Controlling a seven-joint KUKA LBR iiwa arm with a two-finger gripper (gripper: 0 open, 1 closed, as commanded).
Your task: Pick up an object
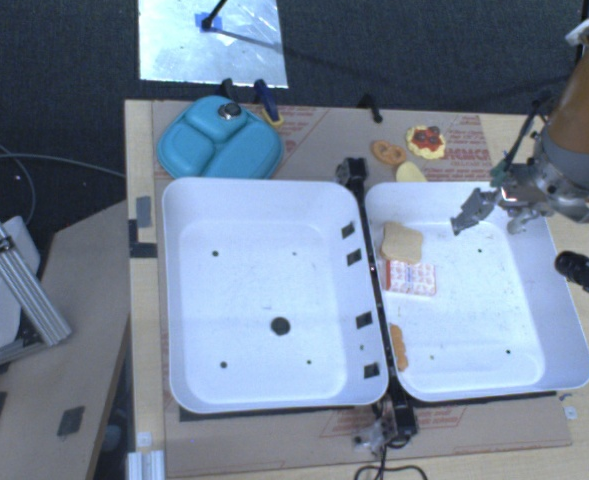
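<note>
seemingly approaching: the gripper [494, 206], fingers spread and holding nothing, hovers over the right white bin [564, 353]; next, descend onto the tan bread-like slice [402, 241].

A cardboard-covered worktop [314, 133] carries two shallow white plastic bins [264, 193] [564, 353], a blue compartment tray [219, 140] and small toy foods [426, 141].

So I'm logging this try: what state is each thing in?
gripper: over the right bin's far edge, nothing between its fingers.
toast piece: flat in the right bin.
red-patterned packet: flat, just nearer than the toast.
blue tray: on the bench, outside the bins.
</note>
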